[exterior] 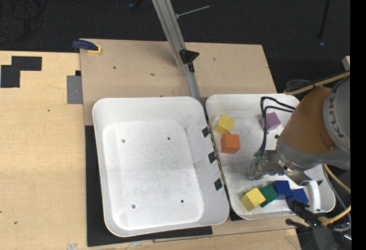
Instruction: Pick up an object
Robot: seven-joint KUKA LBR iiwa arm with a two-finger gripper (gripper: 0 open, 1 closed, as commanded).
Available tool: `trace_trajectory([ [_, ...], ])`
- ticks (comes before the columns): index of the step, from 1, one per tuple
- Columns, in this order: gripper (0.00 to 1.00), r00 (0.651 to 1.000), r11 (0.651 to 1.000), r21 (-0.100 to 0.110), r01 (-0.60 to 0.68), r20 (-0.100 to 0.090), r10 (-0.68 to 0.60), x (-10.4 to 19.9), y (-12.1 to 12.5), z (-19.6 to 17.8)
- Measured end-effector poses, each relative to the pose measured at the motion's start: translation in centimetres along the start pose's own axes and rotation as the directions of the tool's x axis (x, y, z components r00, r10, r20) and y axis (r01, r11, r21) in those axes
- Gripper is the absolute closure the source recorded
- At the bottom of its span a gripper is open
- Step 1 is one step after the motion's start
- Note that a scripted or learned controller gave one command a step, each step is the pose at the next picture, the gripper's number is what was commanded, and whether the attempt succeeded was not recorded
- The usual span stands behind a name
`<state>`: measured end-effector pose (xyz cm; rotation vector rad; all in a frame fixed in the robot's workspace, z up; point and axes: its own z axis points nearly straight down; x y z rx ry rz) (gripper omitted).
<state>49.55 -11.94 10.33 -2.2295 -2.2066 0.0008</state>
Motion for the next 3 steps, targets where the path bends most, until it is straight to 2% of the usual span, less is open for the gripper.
trace_trajectory([
  [1,1.0,1.0,1.0,-0.005,0.011,0.003,-0.011,0.6,0.8,-4.7],
  [2,1.0,1.0,1.0,-0.005,0.011,0.003,-0.011,-0.1,1.6,-9.7],
  [3,1.0,1.0,1.0,-0.003,0.012,0.003,-0.012,-0.2,1.7,-10.8],
])
